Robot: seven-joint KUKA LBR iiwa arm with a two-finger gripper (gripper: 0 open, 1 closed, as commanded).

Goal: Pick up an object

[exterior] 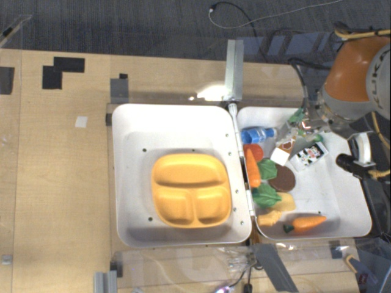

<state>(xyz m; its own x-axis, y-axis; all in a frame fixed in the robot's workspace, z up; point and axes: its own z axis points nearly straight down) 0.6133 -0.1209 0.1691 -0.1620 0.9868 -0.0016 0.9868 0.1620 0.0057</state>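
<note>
Right bin (pixel 348 215), shallow, white: clutter packed along its left side.
Blue bottle (pixel 258 134) at 10 o'clock of bin, lying on side.
Orange carrot (pixel 252 167) below it, lengthwise along left wall.
Green leafy pieces (pixel 266 183) just beside carrot, toward 3 o'clock of it.
Brown round disc (pixel 282 179) touching greens.
White card with dark print (pixel 307 154) at 1 o'clock of disc, tilted.
Second carrot (pixel 306 223), green top, at 6 o'clock of bin, lying crosswise.
Pale yellow item (pixel 273 215) left of it, shape unclear.

A sectioned tray (pixel 191 188) lies in the left bin (pixel 131 163); toy foods crowd the right bin's (pixel 348 206) left side
</note>
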